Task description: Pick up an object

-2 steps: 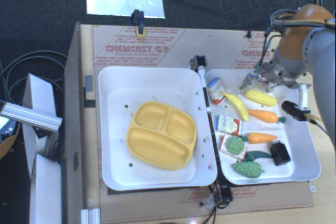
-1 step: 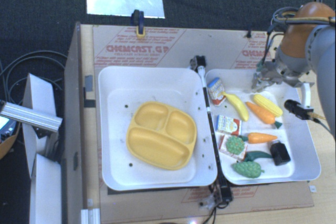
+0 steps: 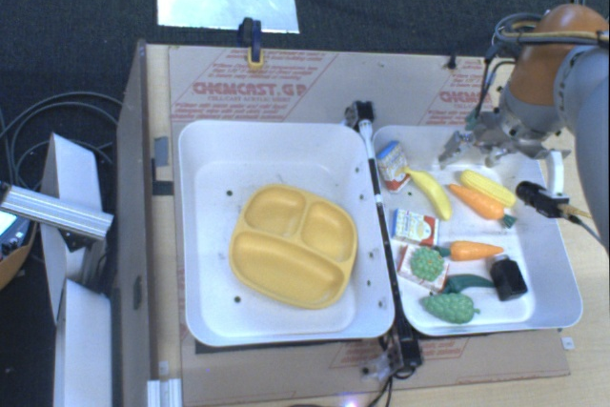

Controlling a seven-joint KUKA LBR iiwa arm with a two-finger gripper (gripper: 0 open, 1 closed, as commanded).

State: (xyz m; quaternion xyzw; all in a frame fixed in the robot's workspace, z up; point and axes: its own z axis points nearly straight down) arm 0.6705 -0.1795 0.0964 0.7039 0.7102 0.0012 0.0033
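Observation:
My gripper (image 3: 474,148) hangs over the back of the right bin (image 3: 558,286), below the grey wrist and its orange band. It is just behind a yellow corn cob (image 3: 488,188) and a carrot (image 3: 475,202), with nothing seen in its grasp. A banana (image 3: 431,193) lies to its front left, beside a small tin (image 3: 392,162). Further forward are a small carton (image 3: 413,226), a second carrot (image 3: 474,251), a broccoli (image 3: 429,264), a dark green pepper (image 3: 469,282), a black block (image 3: 508,279) and a bumpy green fruit (image 3: 450,307).
The left bin (image 3: 205,205) holds a yellow divided plate (image 3: 295,243). A black divider rail (image 3: 376,205) runs between the two bins. A black-tipped part of the arm (image 3: 538,198) sticks out over the right bin's right side. Cables and white brackets lie left of the bench.

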